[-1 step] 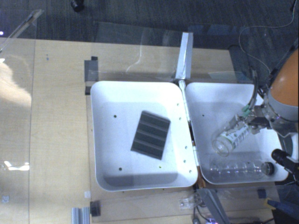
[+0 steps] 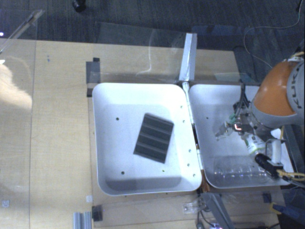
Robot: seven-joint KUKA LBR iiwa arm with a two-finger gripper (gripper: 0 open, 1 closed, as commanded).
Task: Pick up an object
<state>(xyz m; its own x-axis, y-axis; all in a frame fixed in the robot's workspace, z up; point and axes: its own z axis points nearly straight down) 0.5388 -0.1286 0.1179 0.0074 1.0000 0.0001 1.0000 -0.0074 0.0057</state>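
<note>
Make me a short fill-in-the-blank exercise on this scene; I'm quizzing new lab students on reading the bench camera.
1. The dark ribbed block lies in the ____ bin of the camera view.
2. The tool is over the ____ bin.
3. The two bins are ____ in colour.
4. The band on the arm is ____.

Missing words: left; right; white; orange
</note>
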